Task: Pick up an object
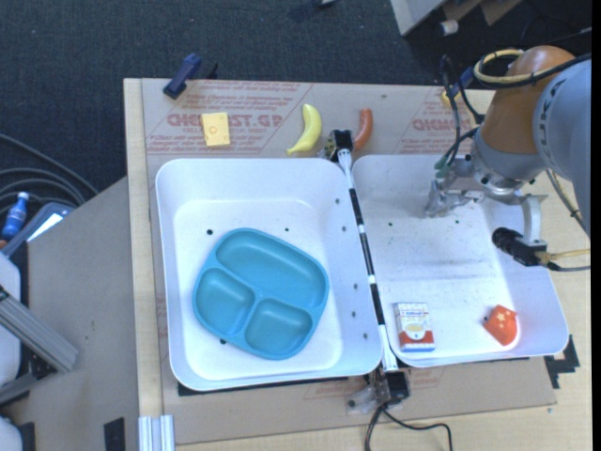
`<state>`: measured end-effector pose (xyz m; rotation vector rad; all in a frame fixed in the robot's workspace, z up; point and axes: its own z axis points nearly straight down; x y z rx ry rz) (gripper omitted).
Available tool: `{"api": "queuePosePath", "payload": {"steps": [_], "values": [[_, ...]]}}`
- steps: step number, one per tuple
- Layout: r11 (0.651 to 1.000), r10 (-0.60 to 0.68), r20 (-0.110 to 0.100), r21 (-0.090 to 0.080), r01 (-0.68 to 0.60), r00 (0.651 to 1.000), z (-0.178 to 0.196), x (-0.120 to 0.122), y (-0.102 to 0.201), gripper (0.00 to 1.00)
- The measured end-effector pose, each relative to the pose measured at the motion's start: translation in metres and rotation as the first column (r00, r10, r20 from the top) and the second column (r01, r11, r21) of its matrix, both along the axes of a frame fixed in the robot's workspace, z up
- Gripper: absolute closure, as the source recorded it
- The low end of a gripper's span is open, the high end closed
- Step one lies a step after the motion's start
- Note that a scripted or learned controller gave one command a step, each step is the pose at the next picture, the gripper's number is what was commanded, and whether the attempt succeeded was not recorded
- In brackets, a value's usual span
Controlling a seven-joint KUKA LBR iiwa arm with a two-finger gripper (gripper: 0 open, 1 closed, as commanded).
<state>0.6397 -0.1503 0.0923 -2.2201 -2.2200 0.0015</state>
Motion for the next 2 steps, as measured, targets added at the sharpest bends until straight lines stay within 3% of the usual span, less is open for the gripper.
{"api": "queuePosePath", "payload": {"steps": [1, 2], "values": [[1.000, 0.001, 0.004, -0.002, -0.001, 1.000, 0.0577, 0.0276, -0.0161, 1.00], [1.000, 0.001, 0.003, -0.001, -0.001, 1.000, 0.0568, 0.0271, -0.0159, 0.00]]}}
